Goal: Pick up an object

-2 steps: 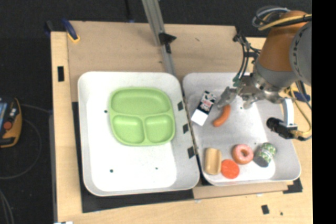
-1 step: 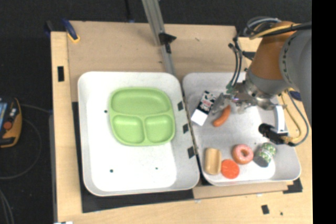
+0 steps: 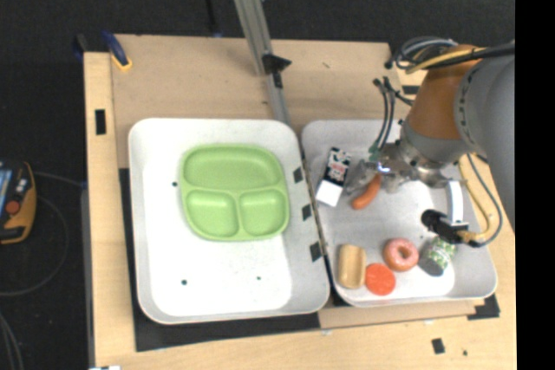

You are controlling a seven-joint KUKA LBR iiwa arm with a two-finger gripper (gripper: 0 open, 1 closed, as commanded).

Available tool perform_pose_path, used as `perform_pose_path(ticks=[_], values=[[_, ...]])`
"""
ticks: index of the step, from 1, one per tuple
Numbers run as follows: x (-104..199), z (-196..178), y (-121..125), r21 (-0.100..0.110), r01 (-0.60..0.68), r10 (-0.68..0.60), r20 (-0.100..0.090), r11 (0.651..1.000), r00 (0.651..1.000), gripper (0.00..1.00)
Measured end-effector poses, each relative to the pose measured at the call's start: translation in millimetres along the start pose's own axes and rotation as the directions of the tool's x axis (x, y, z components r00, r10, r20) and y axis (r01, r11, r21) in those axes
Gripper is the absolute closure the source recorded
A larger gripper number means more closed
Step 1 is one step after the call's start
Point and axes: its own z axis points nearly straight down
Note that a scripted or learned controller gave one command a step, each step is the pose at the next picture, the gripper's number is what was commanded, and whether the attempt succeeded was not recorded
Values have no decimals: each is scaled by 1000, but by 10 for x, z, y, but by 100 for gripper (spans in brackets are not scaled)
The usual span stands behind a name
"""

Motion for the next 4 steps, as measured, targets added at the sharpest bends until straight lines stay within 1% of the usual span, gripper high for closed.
perform_pose_path(ticks=[1, 2, 3, 4], values=[[-12, -125, 11, -4, -2, 2, 1, 1000, 1000, 100], [3, -569, -9, -5, 1, -1, -1, 1000, 1000, 100], [-93, -1057, -31, -6, -1, 1, 0, 1000, 1000, 100], [-103, -1190, -23, -3, 2, -2, -1, 1000, 1000, 100]])
